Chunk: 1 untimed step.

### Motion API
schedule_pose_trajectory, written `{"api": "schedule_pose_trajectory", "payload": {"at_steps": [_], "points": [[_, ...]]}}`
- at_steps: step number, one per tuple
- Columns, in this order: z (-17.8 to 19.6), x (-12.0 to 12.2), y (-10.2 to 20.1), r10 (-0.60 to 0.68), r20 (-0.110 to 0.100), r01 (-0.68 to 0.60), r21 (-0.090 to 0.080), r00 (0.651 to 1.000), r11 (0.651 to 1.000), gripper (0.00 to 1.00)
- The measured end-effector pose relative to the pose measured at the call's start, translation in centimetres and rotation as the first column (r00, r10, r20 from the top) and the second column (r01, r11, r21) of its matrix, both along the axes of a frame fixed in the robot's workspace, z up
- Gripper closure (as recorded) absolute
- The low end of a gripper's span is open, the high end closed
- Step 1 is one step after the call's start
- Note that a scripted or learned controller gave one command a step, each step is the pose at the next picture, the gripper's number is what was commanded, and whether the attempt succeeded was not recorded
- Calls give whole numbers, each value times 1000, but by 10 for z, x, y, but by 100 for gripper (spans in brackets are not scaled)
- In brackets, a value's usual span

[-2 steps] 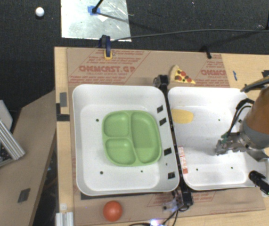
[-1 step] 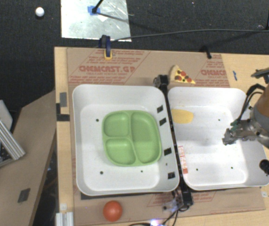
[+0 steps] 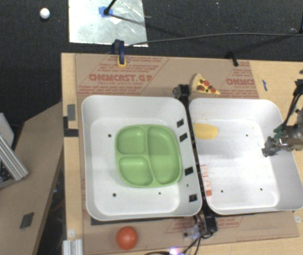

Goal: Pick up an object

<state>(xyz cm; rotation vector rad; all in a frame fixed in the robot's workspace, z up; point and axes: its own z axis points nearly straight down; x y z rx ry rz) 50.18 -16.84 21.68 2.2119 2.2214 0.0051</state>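
Hand (image 3: pixel 272 145) sits low at the right bin's (image 3: pixel 247 201) right wall, well apart from anything pickable. Can't tell how far open it is, too small and dark; nothing visible in it. So no grasp made, pick not started as far as I can judge.

Candidates, all relative to the right bin:
- yellow piece (image 3: pixel 205 131) lies inside, in the upper-left corner by the divider. Nearest target, flat, probably awkward to pinch.
- green divided plate (image 3: pixel 148 155) is in the left bin (image 3: pixel 95 195), just beside it.
- pizza slice toy (image 3: pixel 205 85) lies on the table (image 3: pixel 140 70) just behind it.
- red ball (image 3: pixel 127 237) is on the table's front edge, well left.

Everything left: approach, close, lift.
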Motion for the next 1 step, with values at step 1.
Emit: {"api": "schedule_pose_trajectory", "payload": {"at_steps": [1], "points": [[50, 2, 0, 1, 1, -1, 0, 1000, 1000, 100]]}}
